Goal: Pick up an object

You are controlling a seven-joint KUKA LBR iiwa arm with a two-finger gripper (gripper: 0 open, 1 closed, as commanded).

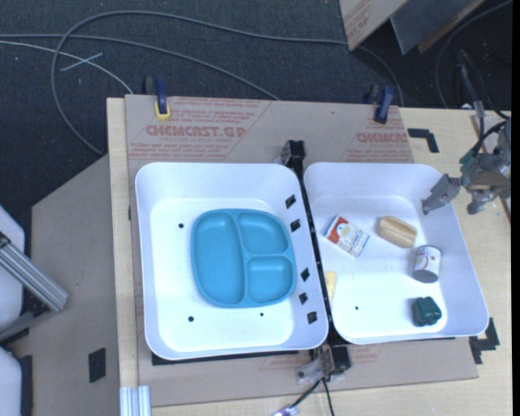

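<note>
My fingers (455, 193) are spread open with nothing in them, over the right bin's (455, 323) far edge, near the bread roll (396, 231).

Left of my reach sits a white bin (154, 268). Two blue clamps (162, 98) (383, 103) pinch the cardboard sheet (244, 130) at the top edge.

Dark carpeted floor (73, 106) behind and to the left, crossed by thin grey cables (122, 32). Light wooden tabletop (73, 268) below, topped with a printed cardboard sheet (219, 130) held by two blue clamps (162, 97) along the far edge. Cardboard box (370, 18) at the top right corner. Aluminium rail (28, 272) slanting in at the left edge. Even, soft overhead light, faint shadows.
</note>
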